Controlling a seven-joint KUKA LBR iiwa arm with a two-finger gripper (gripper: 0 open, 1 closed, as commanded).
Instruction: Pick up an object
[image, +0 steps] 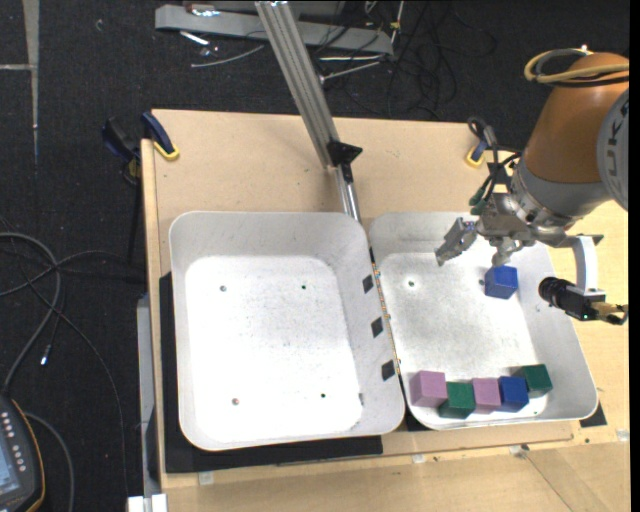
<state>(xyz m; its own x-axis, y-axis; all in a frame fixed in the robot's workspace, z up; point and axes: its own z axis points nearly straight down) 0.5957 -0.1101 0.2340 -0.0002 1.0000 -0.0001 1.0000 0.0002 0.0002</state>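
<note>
Overall, two white bins are sitting side by side on the bench (260, 165), their inner rims touching along the middle. The left bin (190, 300) is showing only its speckled floor. The right bin (450, 330) is holding all the blocks.

Five blocks are lying in a row along the right bin's near edge, touching or nearly touching one another: a pink block (429, 388) at the left end, then a green block (460, 398), a second pink block (487, 393), a blue block (513, 391), and a dark green block (537, 378) at the right end, close to the bin's corner.

A sixth block, the upper blue block (501, 281), is appearing in the far right part of the same bin, well apart from the row. It is sitting directly under the gripper (482, 243), which is hanging over the right bin from the arm (570, 140). One grey finger (456, 241) is angling out to the left, suggesting a spread stance, and the block is not seen between the fingers. Whether the block is resting on the bin floor or touching the gripper cannot be told from this slant.

A metal pole (305, 85) is running from the far side toward the bins' junction.
</note>
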